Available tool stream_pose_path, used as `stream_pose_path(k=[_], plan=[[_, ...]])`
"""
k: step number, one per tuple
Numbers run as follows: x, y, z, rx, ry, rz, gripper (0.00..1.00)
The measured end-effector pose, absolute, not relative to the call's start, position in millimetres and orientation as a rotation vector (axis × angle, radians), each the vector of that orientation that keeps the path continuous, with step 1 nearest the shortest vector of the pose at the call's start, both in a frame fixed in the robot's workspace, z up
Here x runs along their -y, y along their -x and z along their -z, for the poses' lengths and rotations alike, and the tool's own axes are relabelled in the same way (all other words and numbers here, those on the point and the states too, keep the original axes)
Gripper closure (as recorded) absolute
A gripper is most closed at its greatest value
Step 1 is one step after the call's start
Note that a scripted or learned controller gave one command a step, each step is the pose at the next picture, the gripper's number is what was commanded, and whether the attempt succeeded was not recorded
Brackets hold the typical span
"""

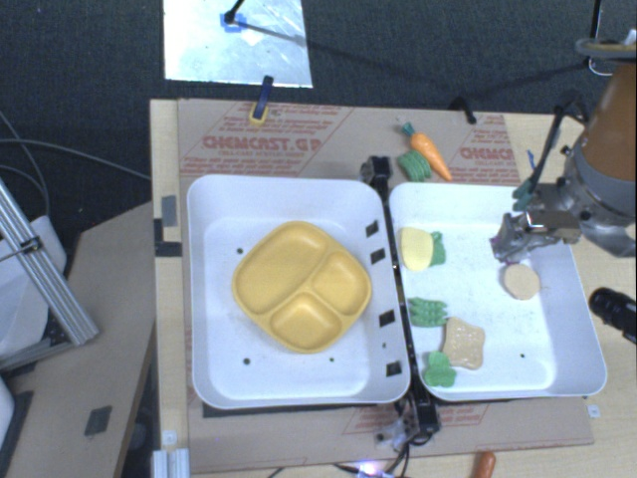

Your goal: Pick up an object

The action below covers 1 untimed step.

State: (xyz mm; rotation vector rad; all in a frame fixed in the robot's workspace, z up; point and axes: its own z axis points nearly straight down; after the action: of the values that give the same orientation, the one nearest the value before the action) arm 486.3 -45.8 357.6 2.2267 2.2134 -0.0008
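- Arm cut off at right edge; gripper (515, 245) hangs over the right bin (572, 361), just above a round tan cookie (521, 283); fingers too blurred to tell if wide or narrow; nothing seen between them
- Board under bins reads "CHEMCAST G P" (261, 143); partly covered near the toy carrot (430, 153)
- Yellow plate (301, 285) in left bin (214, 207)

We see a robotics lab setup: desk (119, 267) w/ two white bins (289, 195) on a cardboard sheet (299, 132), aluminium framing (40, 267) at left, loose cables (60, 157), toy food, dark carpet (80, 28).
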Motion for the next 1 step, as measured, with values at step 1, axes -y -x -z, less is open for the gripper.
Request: stream_pose_path(k=[1], plan=[[108.7, -486.2, -331.4, -2.216, -2.226, 0.001, 1.0]])
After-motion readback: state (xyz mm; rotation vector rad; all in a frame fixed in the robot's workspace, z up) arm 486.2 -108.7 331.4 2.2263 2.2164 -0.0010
